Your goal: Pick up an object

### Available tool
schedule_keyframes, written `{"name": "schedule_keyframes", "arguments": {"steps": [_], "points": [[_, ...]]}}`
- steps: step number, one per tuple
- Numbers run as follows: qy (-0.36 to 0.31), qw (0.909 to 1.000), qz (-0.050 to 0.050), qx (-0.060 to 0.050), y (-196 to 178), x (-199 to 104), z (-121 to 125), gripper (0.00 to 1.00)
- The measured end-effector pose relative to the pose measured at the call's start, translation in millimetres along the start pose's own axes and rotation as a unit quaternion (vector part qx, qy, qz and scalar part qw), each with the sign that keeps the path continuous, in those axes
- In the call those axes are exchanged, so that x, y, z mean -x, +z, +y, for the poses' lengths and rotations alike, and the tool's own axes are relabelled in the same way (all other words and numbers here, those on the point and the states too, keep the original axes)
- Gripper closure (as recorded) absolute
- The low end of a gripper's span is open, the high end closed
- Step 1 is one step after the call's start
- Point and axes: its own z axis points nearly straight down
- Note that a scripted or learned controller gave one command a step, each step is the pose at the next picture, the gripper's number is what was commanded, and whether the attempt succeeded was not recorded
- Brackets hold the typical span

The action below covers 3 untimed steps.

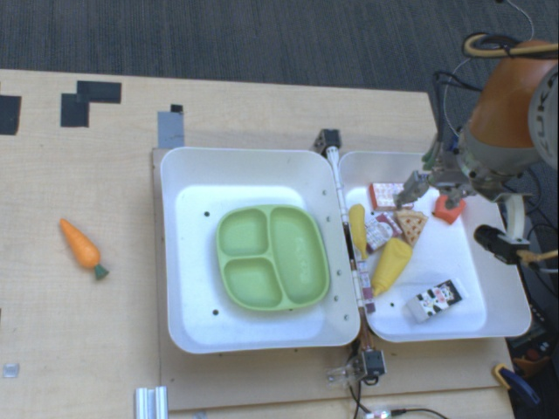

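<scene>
Several small toys in right bin [498,321]. Nearest: black-and-white carton [434,300], light, stiff, boxy; grip across flat sides. Farther: yellow corn [389,264], smooth, rounded, probably slippery; grip mid-body. Then wafer wedge [410,225], small packet [379,231], red block [449,209]. Gripper [417,187] low over far cluster; jaw state indeterminate. Left bin [175,260] holds green tray [272,258].

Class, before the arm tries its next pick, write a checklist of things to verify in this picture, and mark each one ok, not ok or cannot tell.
1. Pincer is over the right bin: ok.
2. Objects within reach beneath it, such as the pizza slice toy: ok.
3. Pincer holds something: cannot tell.
4. Items lie crowded; the yellow corn toy touches its neighbours: not ok for a clean grasp.
5. Green divided plate sits flat in the left bin: ok.
</scene>
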Motion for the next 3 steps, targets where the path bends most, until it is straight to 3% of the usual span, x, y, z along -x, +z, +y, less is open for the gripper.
{"name": "schedule_keyframes", "arguments": {"steps": [1,2,3], "points": [[0.001,1.0000,-0.002,0.004,91.8,-22.8,23.4,0.00],[0.000,1.0000,-0.002,0.006,80.3,-23.3,24.9,1.00],[0.001,1.0000,-0.002,0.006,80.4,-23.3,24.8,0.00]]}}
